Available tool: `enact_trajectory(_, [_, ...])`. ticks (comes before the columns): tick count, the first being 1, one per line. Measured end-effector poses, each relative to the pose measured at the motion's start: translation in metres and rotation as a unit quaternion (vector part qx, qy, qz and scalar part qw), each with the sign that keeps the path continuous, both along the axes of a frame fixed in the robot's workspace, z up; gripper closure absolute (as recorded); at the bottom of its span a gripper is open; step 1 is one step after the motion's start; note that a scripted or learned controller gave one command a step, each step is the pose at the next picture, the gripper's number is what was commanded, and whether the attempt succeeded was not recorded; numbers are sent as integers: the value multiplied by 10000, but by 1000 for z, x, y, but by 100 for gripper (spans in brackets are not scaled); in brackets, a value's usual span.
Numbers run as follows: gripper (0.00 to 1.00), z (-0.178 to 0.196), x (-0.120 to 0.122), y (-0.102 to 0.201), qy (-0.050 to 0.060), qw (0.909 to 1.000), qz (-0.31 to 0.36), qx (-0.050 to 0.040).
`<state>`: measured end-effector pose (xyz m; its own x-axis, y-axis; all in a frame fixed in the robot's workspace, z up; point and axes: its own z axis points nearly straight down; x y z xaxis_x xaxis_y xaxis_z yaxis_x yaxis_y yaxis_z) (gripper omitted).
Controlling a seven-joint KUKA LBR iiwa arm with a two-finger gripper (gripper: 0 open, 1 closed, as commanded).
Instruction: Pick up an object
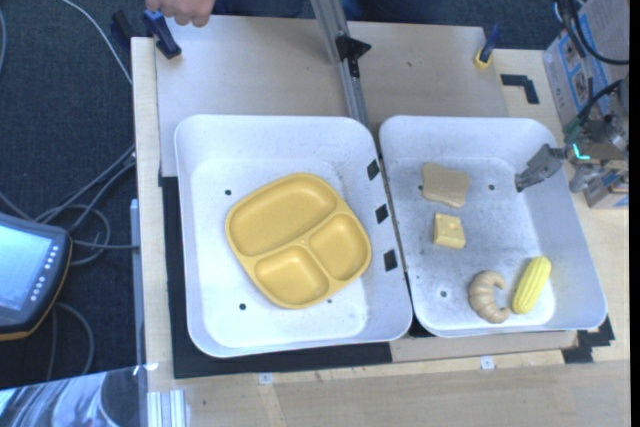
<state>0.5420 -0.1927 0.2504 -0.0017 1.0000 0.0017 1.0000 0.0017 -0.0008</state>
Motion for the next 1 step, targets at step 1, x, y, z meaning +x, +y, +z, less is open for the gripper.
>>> enact_trajectory(1, [0, -63, 3, -1, 31, 10000, -8, 6])
